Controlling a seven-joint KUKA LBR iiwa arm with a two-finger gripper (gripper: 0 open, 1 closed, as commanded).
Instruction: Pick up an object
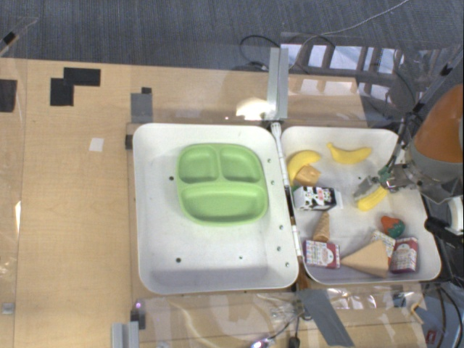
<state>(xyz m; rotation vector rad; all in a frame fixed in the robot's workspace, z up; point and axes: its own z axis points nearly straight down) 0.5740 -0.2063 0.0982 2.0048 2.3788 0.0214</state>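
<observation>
The right bin [341, 135] holds several toy foods. A yellow banana [349, 153] lies near its far wall. A smaller yellow piece [372, 199] lies right of the middle. My gripper [375, 181] hangs just above that small yellow piece, at the end of the grey arm with the orange band [444, 133] that comes in from the right. Nothing is visibly held in it. Also in the bin are a black-and-white carton [317, 197], a tan cone [321, 227] and a cheese wedge [368, 259].
A green divided plate [221, 182] lies in the left bin [156, 216]. In the right bin, a yellow fruit [299, 161] and a tan chunk [309, 174] sit at the left wall. A red-and-green piece [392, 225] and two red cartons [322, 253] [404, 254] lie toward the front.
</observation>
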